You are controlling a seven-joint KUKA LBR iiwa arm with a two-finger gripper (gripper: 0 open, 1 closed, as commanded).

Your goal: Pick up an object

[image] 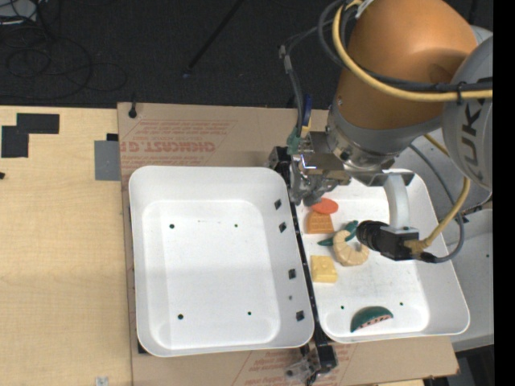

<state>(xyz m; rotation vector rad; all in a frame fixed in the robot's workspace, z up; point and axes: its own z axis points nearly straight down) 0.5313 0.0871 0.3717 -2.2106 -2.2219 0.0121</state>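
Arm (402,79): grey with orange band, over the right bin's far left corner. Left bin (153,215): white, on the tabletop (56,256). Right bin (434,296): white, holding small objects. Jaws (310,185): low at the right bin's far edge; state cannot be told. Yellow block (324,269): mid-bin. Beige round (351,252): beside it. Orange piece (324,207): just beside the jaws. Green slice (372,317): near edge.

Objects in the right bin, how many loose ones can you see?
5 visible in the right bin: an orange piece, an orange-tan block, a round tan piece, a yellow block, and a watermelon slice near the front. The arm may hide more.
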